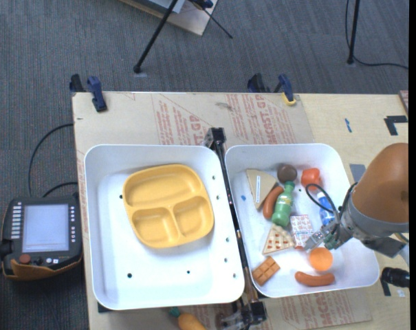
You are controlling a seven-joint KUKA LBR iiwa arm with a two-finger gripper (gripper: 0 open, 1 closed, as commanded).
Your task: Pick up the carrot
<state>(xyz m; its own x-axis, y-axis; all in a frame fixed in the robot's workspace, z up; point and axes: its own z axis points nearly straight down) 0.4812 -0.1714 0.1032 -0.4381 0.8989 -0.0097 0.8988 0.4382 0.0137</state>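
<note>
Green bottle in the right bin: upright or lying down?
Lying down. The green bottle rests on its side on the bin floor, cap toward the brown ball, alongside the carrot.

The carrot (191, 321) is orange with a green stub at its left end. It lies on its side on the bench, outside both bins, just below the left bin's front rim.
</note>
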